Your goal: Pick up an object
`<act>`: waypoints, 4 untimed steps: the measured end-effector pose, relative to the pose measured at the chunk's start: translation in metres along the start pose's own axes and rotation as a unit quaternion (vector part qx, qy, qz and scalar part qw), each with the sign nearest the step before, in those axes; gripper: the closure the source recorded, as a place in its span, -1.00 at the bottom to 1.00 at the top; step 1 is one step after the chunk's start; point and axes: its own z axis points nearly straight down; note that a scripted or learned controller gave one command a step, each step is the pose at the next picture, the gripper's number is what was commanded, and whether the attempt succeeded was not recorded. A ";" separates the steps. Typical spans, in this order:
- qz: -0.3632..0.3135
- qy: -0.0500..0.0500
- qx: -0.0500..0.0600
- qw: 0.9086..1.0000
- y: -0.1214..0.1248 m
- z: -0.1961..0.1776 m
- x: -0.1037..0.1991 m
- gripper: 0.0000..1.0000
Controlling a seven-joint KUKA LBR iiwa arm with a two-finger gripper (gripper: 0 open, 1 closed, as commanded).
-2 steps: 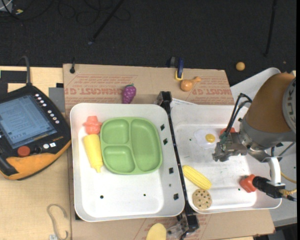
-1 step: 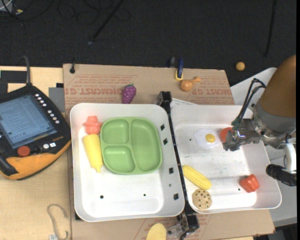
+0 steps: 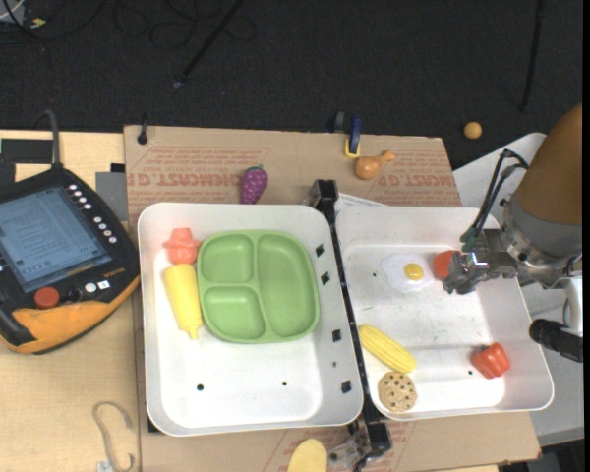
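A: Orange-red toy in the right bin, upper right of the frame, sits just beside the gripper, so I judge it the likely target. It is small and partly hidden by the gripper.

B: Are the jaws on it?

A: I cannot tell; they are dark and blurred against the bin floor, and nothing clearly sits between them.

B: How would it handle?

A: Probably light, hard plastic, smooth and apt to slip. Take it across its narrowest width.

B: Neighbours?

A: A fried egg toy just left of it, a corn cob and cookie lower down, a red pepper at lower right. The left bin holds a green divided plate.
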 end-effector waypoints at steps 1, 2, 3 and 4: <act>-0.002 0.001 0.000 1.000 0.008 -0.007 0.057 1.00; -0.001 0.001 0.002 1.000 0.008 0.005 0.103 1.00; -0.001 0.001 0.002 1.000 0.011 0.012 0.154 1.00; -0.001 0.000 0.001 1.000 0.015 -0.005 0.180 1.00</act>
